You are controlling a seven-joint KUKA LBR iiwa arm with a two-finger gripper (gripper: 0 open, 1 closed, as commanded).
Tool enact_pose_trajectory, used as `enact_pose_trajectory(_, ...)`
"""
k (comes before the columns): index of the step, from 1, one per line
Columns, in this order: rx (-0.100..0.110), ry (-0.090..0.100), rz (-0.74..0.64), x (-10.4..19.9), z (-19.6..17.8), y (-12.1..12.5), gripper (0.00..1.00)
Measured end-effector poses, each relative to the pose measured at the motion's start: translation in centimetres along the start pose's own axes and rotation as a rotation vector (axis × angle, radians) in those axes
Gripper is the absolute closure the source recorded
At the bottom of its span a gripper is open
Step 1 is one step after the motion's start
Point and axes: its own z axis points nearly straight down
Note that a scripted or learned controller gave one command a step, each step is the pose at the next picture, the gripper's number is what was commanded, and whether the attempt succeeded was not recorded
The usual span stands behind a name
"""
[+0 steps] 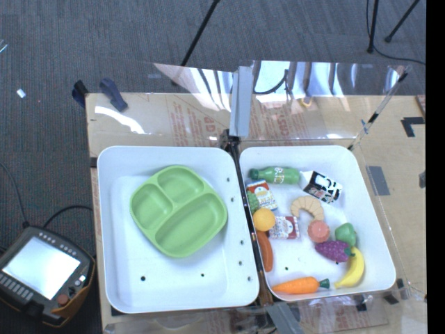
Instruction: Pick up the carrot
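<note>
Two white bins are sitting side by side on the tabletop (403, 165). Lying along the right bin's (372, 207) front edge is the carrot (299, 285), just beside a banana (354, 270). Resting in the left bin (111, 186) is a green divided plate (179, 210). How the claw is standing, I cannot tell.

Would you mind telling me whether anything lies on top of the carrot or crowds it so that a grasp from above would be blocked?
Nothing visible lies on the carrot. It rests along the right bin's near wall, uncovered from above. The banana curves close by its leafy end, and the grapes sit just behind.
</note>
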Motion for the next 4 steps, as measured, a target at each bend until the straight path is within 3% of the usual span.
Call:
enact_pose_trajectory(1, 0.001, 0.001, -0.304, 11.1, -14.4, -1.0, 1.00)
enact_pose_trajectory(2, -0.001, 0.002, -0.196, 1.6, -19.3, -0.7, 1.00)
enact_pose_trajectory(3, -0.002, 0.003, -0.582, 9.8, -19.6, -0.9, 1.00)
enact_pose_trajectory(4, -0.003, 0.004, -0.491, -0.2, -3.9, -0.6, 1.00)
